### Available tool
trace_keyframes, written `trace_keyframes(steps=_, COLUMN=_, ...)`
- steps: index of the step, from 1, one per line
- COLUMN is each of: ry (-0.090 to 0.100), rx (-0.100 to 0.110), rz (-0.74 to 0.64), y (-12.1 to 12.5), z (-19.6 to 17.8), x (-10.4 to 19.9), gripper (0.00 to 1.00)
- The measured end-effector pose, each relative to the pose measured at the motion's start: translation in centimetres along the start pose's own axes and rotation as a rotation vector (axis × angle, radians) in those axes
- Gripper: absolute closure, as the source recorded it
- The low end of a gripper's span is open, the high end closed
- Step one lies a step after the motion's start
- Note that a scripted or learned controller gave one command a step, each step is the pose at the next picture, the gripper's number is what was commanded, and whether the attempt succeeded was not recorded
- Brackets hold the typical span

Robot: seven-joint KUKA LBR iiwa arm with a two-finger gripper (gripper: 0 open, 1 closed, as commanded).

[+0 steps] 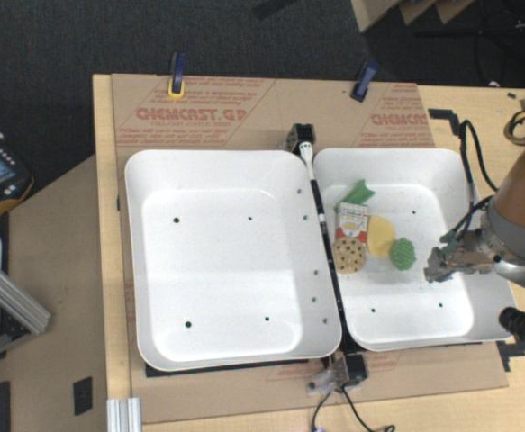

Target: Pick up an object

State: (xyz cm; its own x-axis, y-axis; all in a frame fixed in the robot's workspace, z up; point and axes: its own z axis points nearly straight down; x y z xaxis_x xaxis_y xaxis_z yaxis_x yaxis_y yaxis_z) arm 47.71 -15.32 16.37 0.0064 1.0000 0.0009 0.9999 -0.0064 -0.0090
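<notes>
Right bin (451, 318): your gripper (435, 268) low inside, finger state cannot tell. Green knobbly toy (402, 254) just beside it; yellow piece (381, 237), cookie (349, 255), small carton (353, 218) clustered leftward. Step: approach. Next: you shift left, descend, close.

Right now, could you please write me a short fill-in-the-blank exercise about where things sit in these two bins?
1. The cookie, yellow item and green toy lie in the ____ bin.
2. The gripper is over that bin's ____ side.
3. The cookie's nearest neighbour among the toys is coloured ____.

Missing words: right; right; yellow
</notes>
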Motion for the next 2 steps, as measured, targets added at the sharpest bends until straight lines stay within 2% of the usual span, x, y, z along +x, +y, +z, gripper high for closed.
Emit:
trace_keyframes(steps=1, ry=0.002, rx=-0.013, rz=-0.017, y=2.1, z=-2.2, x=10.1, gripper=1.0)
trace_keyframes(steps=2, ry=0.003, rx=-0.026, rz=-0.019, y=1.6, z=-16.7, x=18.4, gripper=1.0)
